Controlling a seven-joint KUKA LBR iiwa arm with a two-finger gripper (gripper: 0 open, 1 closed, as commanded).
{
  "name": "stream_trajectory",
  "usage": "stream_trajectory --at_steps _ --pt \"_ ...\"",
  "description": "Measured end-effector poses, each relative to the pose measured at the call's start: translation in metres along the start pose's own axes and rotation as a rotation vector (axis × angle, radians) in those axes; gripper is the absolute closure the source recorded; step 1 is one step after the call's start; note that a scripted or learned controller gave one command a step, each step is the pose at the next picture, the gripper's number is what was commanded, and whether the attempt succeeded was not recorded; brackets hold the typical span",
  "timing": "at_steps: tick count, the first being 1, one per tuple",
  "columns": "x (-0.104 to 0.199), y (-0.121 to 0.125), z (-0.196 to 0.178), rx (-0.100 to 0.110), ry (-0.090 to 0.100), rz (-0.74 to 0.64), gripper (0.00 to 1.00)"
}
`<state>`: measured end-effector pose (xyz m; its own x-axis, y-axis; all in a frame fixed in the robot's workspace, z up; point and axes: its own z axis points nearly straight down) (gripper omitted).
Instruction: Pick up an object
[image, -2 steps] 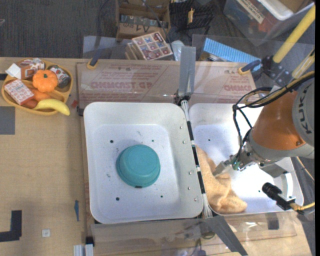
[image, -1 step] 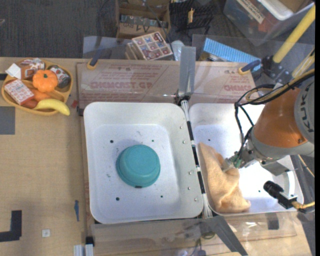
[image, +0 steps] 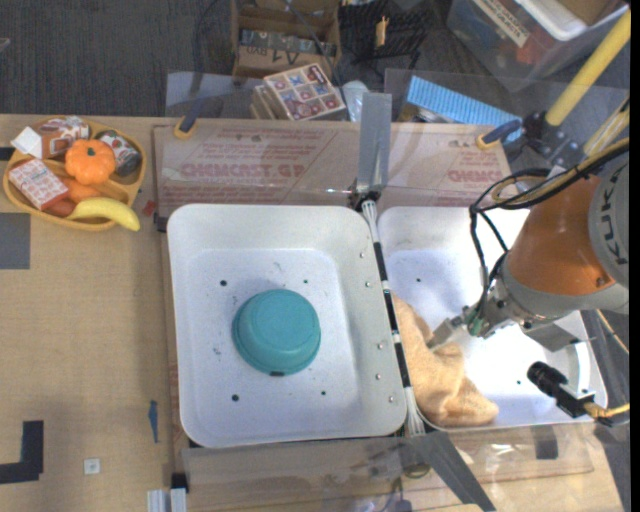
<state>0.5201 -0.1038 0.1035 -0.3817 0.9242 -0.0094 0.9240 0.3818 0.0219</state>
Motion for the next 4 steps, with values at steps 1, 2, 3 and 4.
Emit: stream_trajectory --at_steps 1,2,3,4 --pt "-0.004 0.009 0.012 0.011 0.003 0.097 0.00" --pt "-0.005 0.010 0.002 0.005 0.003 0.099 1.00" --pt "-0.005 0.010 0.002 0.005 0.002 0.100 0.00" --pt "-0.008 0.024 0.013 0.012 0.003 0.097 0.00"
